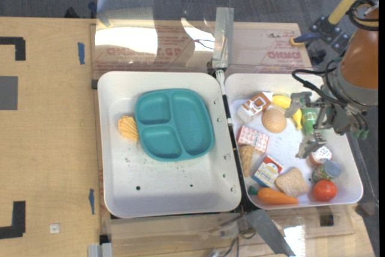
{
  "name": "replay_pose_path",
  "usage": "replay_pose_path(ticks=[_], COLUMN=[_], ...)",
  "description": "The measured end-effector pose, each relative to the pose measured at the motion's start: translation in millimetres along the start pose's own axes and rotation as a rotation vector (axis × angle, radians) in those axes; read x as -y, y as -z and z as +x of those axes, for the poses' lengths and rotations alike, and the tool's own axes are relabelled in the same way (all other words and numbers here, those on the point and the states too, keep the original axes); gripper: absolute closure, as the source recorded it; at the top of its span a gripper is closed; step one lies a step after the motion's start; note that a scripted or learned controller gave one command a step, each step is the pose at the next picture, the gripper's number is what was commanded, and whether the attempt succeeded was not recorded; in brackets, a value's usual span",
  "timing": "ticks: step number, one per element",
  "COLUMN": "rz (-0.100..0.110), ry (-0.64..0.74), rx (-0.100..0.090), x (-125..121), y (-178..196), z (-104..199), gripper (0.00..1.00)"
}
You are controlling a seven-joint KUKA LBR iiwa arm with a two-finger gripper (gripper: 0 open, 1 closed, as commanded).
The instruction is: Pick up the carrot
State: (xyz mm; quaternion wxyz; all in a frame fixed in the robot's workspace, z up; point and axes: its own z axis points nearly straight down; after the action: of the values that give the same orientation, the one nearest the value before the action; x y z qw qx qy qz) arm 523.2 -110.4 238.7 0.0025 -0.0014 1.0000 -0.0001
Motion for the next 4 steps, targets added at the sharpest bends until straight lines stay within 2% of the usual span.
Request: replay_pose_path(ticks=[1,2,3,4], rz=[0.001,0.007,0.007,0.003], ry=[-0.137,0.221,0.216,0.448], rx=[0.017,0.018,0.019,0.012], x=[-11,45,-9,-17], y=[-135,-143,-143,-14], z=[-1,19,4,-54], gripper=[0.00,0.00,0.00,0.00])
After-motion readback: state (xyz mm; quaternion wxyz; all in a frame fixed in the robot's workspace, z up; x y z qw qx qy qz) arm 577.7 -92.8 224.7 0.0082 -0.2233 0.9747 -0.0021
